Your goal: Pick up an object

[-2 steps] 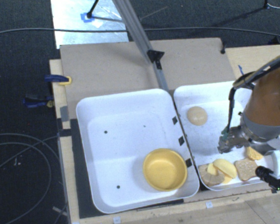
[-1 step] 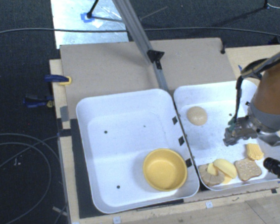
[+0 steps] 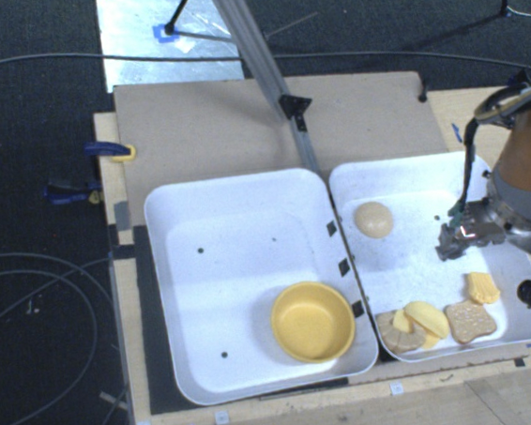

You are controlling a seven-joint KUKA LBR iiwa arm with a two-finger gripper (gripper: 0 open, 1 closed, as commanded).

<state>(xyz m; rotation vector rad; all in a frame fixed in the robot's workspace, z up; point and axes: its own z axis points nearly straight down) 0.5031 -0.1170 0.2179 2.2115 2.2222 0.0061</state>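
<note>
Two shallow white bins sit side by side on the bench, and most of the loose things lie in the right bin (image 3: 403, 175). The gripper (image 3: 453, 242) hangs over the middle of that bin, toward its right side, with bare bin floor under it. Nothing is visible between its tips, and the dark mass there is too blurred to tell whether they are apart or together.

Left of the gripper and a little farther back lies a pale tan round object (image 3: 374, 219) — smooth, roughly egg-shaped, so nearly round that any long axis is hard to make out. It rests well apart from the rest, not far from the wall shared by the two bins.

Along the near edge of the right bin is a small cluster. A yellow curved piece (image 3: 426, 317) runs on a slant from near-right to far-left, its left part lying against a brownish flat piece (image 3: 403, 337). Just to the right sits a tan slice like toast (image 3: 470, 321), flat, and beyond it a small yellow chunk (image 3: 482, 287) near the right wall.

The left bin (image 3: 242, 256) holds a yellow bowl (image 3: 313, 320), upright, open side up, in its near right corner.
</note>
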